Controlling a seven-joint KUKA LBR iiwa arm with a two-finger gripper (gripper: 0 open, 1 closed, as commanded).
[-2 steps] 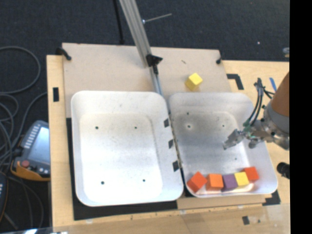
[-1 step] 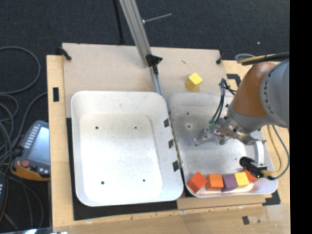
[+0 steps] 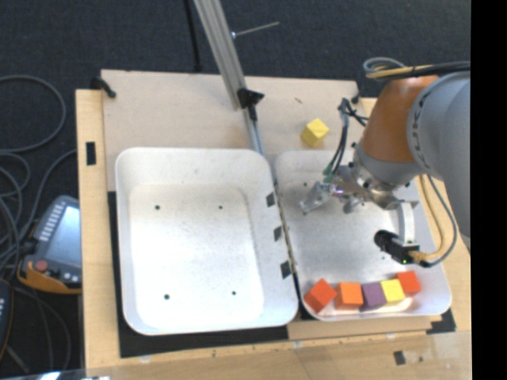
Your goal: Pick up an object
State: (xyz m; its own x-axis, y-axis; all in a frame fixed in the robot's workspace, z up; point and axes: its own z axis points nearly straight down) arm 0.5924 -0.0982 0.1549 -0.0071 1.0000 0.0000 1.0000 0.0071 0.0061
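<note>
Over the right-hand bin (image 3: pixel 428 303) the arm (image 3: pixel 412 133) has its gripper (image 3: pixel 337 195) hanging above bare white floor near the bin's far edge, well apart from anything it might take. From where I stand I cannot tell whether the gripper is apart or together; the metal parts blur into one another, and nothing shows between them.

The things to choose from sit along the near wall of that bin: an orange-red cube (image 3: pixel 321 294), an orange block (image 3: pixel 351 294), a purple block (image 3: pixel 372 294), a yellow block (image 3: pixel 393 291) and a red-orange block (image 3: pixel 409 283), lined up touching or nearly so. One more, a yellow cube (image 3: pixel 314 131), lies on the counter (image 3: pixel 174 109) beyond the bins. The left bin (image 3: pixel 198 236) sits beside its neighbour.

By my reckoning the pick has barely begun: no object is lifted or gripped. What is left is the whole of it, namely moving over one block, coming down, closing and raising it.
</note>
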